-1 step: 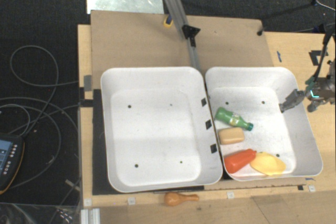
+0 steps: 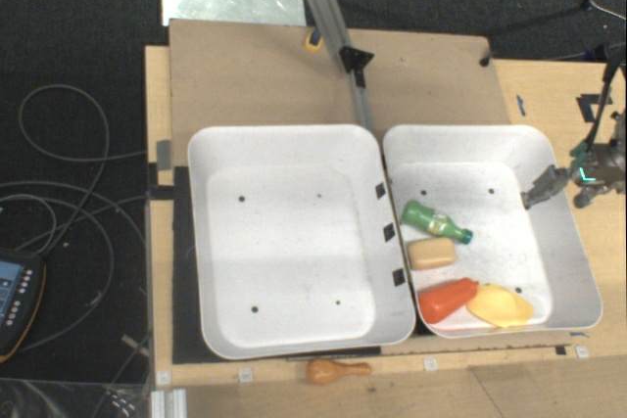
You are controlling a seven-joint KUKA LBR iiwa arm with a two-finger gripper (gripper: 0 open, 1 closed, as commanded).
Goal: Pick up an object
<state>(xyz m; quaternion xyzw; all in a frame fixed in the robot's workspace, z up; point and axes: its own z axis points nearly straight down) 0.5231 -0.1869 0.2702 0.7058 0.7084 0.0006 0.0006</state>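
Two shallow white bins sit side by side on the bench. All four objects lie in the right bin [image 2: 549, 162], crowded into its near-left corner. The left bin [image 2: 284, 240] offers flat floor from wall to wall.

Object positions, right bin:
- Green bottle [image 2: 436, 221]: on its side, cap toward the right, just beside the wall shared with the left bin.
- Tan block [image 2: 432, 254]: directly in front of the bottle, apparently touching it.
- Red piece [image 2: 447, 298]: tilted, against the front-left corner wall.
- Yellow piece [image 2: 501, 305]: touching the red piece on its right, close to the front wall.

The far and right parts of that bin's floor are open, giving clear room for descent.

Gripper [image 2: 549, 186]: above the right rim of the right bin, well apart from the cluster. One grey finger [image 2: 540, 187] points down-left over the bin; the rest is blurred against the wrist, so the finger spacing cannot be determined. Nothing is seen held.

Surroundings: a tan pear-shaped object [image 2: 338, 369] lies on the bench [image 2: 431, 73] in front of the bins. A grey pole [image 2: 328, 10] crosses from the top of the frame to the bins' shared rear corner. Cables and a handheld pendant [image 2: 18, 299] lie on dark carpet to the left.
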